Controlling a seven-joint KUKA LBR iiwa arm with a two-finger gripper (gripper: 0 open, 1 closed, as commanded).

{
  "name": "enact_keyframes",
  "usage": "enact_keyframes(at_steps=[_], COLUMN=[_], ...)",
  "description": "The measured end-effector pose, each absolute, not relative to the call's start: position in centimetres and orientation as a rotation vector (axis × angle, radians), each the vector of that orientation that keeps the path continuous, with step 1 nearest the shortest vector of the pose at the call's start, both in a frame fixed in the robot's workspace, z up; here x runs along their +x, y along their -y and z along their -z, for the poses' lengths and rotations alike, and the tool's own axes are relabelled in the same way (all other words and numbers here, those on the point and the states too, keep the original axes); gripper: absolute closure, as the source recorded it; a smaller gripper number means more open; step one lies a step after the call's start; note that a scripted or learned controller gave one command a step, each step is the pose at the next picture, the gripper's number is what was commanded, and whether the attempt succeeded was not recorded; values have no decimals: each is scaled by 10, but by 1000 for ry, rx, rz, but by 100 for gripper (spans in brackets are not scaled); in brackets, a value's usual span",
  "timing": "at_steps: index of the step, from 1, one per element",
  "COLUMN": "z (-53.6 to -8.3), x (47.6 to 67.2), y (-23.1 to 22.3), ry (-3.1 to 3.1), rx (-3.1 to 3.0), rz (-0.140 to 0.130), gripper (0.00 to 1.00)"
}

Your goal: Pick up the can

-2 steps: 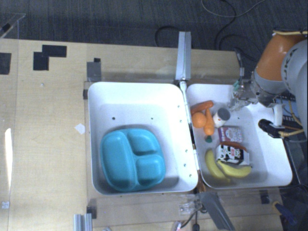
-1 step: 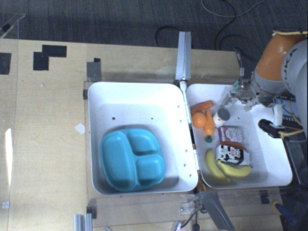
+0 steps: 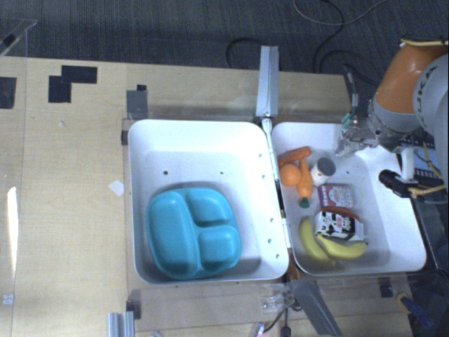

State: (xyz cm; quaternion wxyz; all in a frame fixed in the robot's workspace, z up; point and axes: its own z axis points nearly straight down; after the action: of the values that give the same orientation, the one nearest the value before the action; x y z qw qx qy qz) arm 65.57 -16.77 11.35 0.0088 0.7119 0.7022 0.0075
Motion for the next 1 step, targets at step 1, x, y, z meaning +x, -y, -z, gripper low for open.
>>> enact_keyframes(at_steps=[1], z=[-179], x=[671], y=[136], ry=[-2368], rx=[2054], rz=[-7], gripper=[100])
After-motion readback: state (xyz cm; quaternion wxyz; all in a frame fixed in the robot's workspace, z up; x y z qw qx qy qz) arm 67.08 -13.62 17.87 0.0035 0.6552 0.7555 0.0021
